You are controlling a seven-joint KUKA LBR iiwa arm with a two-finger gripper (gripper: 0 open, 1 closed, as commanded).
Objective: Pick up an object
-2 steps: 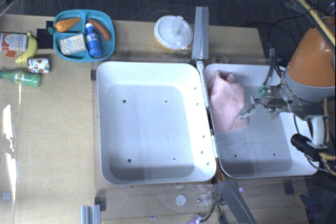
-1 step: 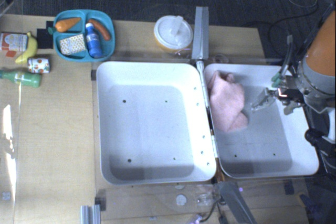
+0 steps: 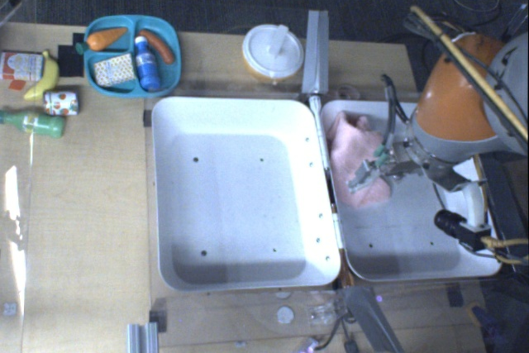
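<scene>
Arm (image 3: 459,107) reaching from right | tool (image 3: 368,174) over pink cloth (image 3: 354,146)

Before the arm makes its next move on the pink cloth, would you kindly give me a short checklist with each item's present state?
1. Target in reach: the pink cloth lies in the right bin, against its left wall. Ok.
2. Gripper position: the gripper sits low over the cloth's lower part. Ok.
3. Cloth between the fingers: hidden by the gripper body and cloth folds. Cannot tell.
4. Cloth inside the bin: it bunches up along the divider toward the left bin, but does not appear to spill over. Ok.
5. Cables near the wrist: dark cables loop close above the cloth. Cannot tell whether they will snag.
</scene>
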